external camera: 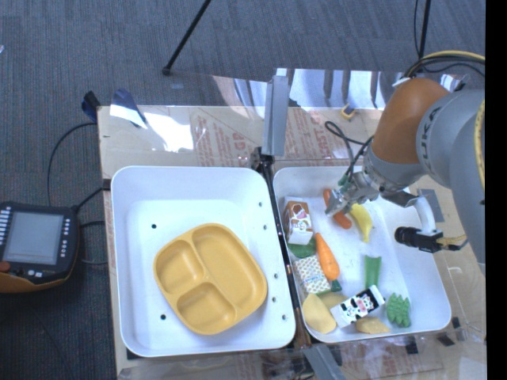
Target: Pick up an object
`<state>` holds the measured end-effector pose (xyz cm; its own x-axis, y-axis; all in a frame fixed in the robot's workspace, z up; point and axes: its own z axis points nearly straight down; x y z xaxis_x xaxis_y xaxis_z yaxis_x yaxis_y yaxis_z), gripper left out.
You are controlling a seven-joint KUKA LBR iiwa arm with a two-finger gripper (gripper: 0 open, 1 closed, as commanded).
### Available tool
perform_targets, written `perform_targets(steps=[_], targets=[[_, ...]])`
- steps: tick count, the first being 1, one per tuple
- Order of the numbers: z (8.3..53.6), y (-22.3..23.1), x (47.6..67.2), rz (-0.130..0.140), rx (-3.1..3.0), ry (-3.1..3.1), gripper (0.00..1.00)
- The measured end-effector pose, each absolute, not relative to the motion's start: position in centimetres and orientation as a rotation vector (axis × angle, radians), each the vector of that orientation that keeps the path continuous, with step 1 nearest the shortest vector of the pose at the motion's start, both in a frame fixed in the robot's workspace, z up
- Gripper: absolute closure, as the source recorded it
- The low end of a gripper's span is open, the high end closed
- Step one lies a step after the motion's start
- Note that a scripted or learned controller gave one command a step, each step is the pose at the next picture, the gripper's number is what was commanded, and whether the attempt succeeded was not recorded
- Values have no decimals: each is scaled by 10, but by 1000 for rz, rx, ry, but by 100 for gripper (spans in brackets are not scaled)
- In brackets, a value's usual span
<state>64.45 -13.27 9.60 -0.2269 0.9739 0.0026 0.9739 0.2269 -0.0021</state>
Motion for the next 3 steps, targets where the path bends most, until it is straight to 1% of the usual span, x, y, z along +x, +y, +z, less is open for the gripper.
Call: perform_targets(steps=[1,2,3], targets=[[191,-43,642,-9,-1943,-2474,100],[186,14,632,2,-1940,-2466,100],[253,6,632,-5,-2029,-2403,100]])
